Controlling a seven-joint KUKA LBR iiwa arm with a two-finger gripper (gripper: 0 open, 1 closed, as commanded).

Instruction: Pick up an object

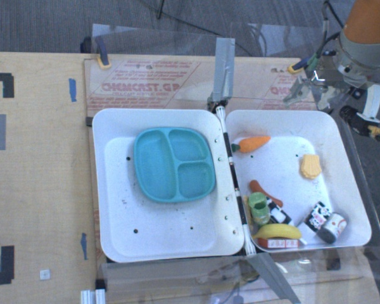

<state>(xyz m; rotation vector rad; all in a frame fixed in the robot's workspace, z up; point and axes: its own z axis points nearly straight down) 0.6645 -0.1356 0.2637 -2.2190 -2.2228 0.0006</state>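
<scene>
My gripper (313,94) hangs at the upper right, over the back rim of the right bin (351,170), open with nothing between its fingers. The right bin holds an orange carrot (253,144) at its back left and a yellow chunk (310,166) towards the right. A thin red piece (266,193), a green cup (259,208) and a yellow banana (278,232) lie along the front left. A black-and-white patterned item (318,216) and a small can (334,227) lie at the front right. All of them sit well in front of the gripper.
The left bin (107,189) holds a teal divided plate (175,164). A metal divider post (223,68) rises behind the seam between the bins. A cardboard sheet (145,84) lies behind the left bin. Cables and arm parts (367,106) crowd the right edge.
</scene>
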